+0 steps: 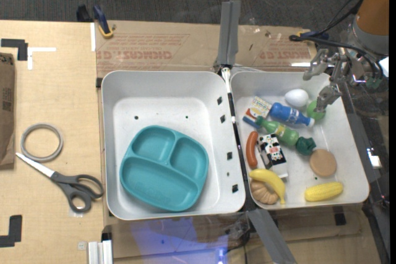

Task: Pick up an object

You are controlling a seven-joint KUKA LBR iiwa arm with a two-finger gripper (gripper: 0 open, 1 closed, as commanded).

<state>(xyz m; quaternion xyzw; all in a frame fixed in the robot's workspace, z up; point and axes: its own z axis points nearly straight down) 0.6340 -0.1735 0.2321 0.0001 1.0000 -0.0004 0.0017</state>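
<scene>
My gripper hangs over the far right corner of the right bin, open, with nothing between its fingers. One fingertip sits just above a small green piece. Left of it lie a white egg, a blue bottle and a green bottle. Nearer the front are a red sausage, a black-and-white carton, a brown disc, a banana and a yellow corn cob.
The left bin holds a teal divided plate. Scissors and a tape roll lie on the bench at the left. A blue clamp sits at the back. Cables run behind the gripper.
</scene>
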